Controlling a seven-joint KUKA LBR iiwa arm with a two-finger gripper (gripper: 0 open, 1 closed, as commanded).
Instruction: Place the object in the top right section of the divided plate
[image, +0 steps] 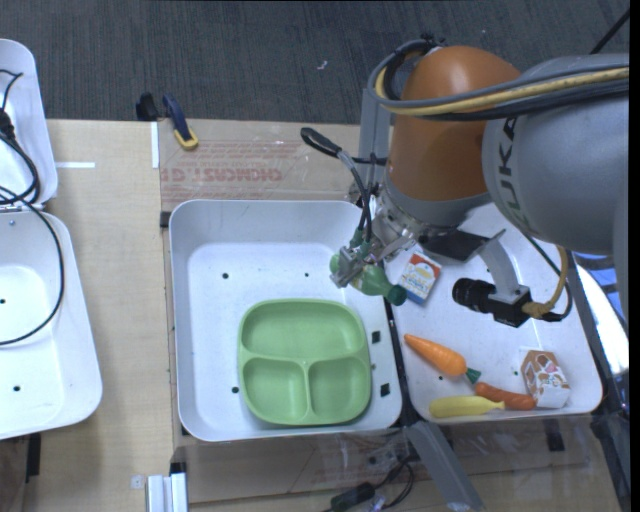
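Gripper (352, 264) over the bin divide, carrying a green item above the left bin.

The metal fingers appear closed on a small green rounded object (378, 282), held above the wall between the two shallow white bins, just off the upper right corner of the light green divided plastic plate (303, 360). Risk, as judged: the grip looks marginal, so the object may slip early, landing on the left white bin (215, 300) floor or in the wrong section.

The gripper (352, 266) hangs over the wall between the two white bins, with a green object (378, 283) between its fingers. The green divided plate (303, 361) lies in the left bin (200, 300). Two carrots (436, 354) and a yellow banana (466, 406) lie in the right bin.
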